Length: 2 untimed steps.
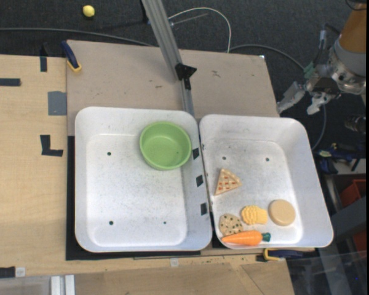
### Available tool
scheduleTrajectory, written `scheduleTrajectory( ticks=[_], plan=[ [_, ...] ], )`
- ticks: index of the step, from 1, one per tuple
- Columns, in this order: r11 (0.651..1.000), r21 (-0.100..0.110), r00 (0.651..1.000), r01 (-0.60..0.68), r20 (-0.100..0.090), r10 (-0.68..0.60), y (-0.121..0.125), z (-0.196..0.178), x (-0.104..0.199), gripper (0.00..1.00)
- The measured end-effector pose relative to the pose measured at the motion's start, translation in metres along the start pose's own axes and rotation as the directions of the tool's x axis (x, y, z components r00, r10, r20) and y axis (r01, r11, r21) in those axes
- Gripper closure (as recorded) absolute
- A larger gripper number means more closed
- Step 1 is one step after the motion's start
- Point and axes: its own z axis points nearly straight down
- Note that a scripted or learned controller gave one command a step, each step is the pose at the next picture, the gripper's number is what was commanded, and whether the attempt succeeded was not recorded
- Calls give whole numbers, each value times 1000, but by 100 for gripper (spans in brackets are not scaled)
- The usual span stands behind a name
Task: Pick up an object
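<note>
From the camera view we count two shallow white bins, both smooth plastic with rounded corners and dark speckling. The left bin (98, 183) holds one round green bowl (165, 144), matte and hollow, sitting near its upper right corner. The right bin (283, 140) holds five small toy foods gathered toward its lower edge: one triangular pizza slice (226, 181) with red dots, one dark-spotted cookie (230, 224), one bumpy yellow piece (254, 214), one plain tan disc (282, 212), and one smooth orange carrot (244, 238) with a green tip, lying flat along the lower wall. The gripper (313, 94) hangs outside the bins, past the right bin's upper right corner, with nothing between its fingers, which stand apart.
</note>
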Motion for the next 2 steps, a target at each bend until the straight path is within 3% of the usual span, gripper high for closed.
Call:
scheduleTrajectory(
  ticks=[1, 2],
  plan=[
    [1000, 1, 1000, 0, 1, 0, 0, 0, 0, 0],
    [1000, 6, 1000, 0, -1, 0, 8, 60, -1, 0]
  ],
)
